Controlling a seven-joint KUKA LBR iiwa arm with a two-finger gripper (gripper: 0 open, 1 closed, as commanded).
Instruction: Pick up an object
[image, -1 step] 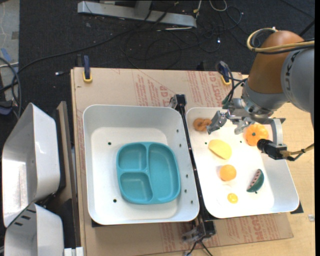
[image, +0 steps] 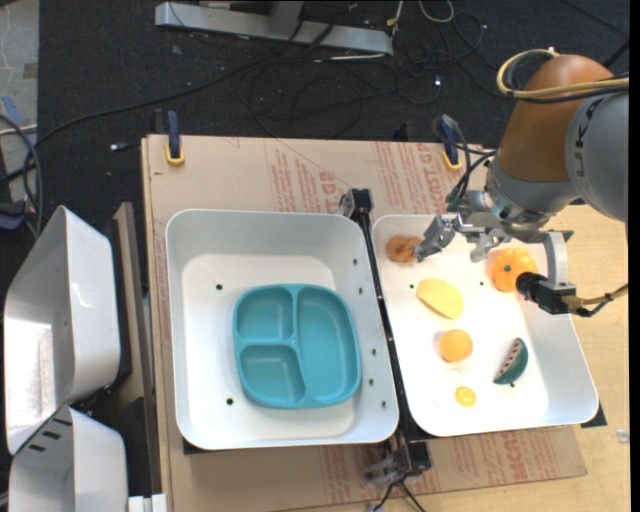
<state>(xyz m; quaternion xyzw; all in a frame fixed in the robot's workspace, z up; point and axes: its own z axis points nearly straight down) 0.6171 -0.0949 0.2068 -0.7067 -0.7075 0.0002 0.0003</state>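
Parts of the arm (image: 560, 120) cover the far right corner of the right bin (image: 570, 400), so the bin's rim there is hidden, and the arm itself is cut off at the picture's right edge. The gripper (image: 490, 235) hangs over the far end of the right bin; its metal parts overlap in a dark tangle, and I cannot tell how its fingers stand. Nothing can be made out between them.

2 white bins sit side by side on the tabletop (image: 260, 170). The left bin (image: 200, 240) holds 1 teal divided plate (image: 297, 346) with 3 compartments, lying flat near the middle.

The right bin holds 6 small things. 1 brown lumpy piece (image: 402, 248) lies at the far left corner, just beside the gripper's left tip; what it is stays unclear. 1 orange pumpkin-like toy (image: 511, 268) sits near the far right, partly behind a grey and black part of the gripper. 1 pale yellow wedge (image: 440, 298) lies toward the middle. 1 orange ball-like fruit (image: 455, 346) lies nearer the front, apart from the wedge. 1 small yellow round piece (image: 465, 397) lies by the near edge. 1 watermelon slice (image: 510, 362), green-rimmed, lies toward the right edge, tilted on its side.

2 more white bins (image: 55, 310) stand off the tabletop's left edge, cut by the frame.
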